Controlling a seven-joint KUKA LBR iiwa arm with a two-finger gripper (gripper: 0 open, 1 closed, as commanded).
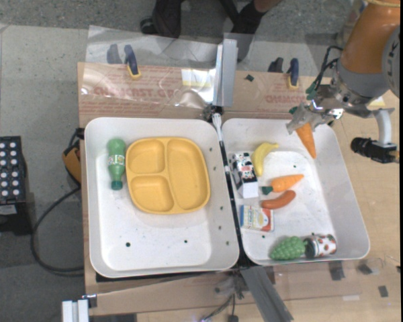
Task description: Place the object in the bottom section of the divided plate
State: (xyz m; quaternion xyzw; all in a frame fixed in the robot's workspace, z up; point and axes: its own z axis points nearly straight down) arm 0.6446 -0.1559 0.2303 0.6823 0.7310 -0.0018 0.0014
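Camera view from above: two white bins are seen side by side on the bench. In the left bin (114, 240) a yellow divided plate (168, 174) is laid flat, with a green bottle (115, 162) lying just beside its left edge. The plate's three sections are seen bare.

The gripper (307, 121) is seen over the upper right corner of the right bin (346, 213), hanging from the grey arm (369, 42) with its orange band. An orange toy carrot (307, 139) is seen between the fingers, gripped at its thick end, with its point slanting down and to the right above the bin floor. The carrot is thus held well apart from the plate, over the other bin.

On the floor of the right bin a yellow banana (263, 155) is seen near the top, with a second carrot (283, 183) and a red sausage (279, 200) below it. A small black-and-white carton (243, 169) is placed against the bin's left wall, and a flat packet (257, 218) lies lower down. Near the bottom edge a bunch of green grapes (287, 248) is found touching a small can (320, 245) lying on its side.
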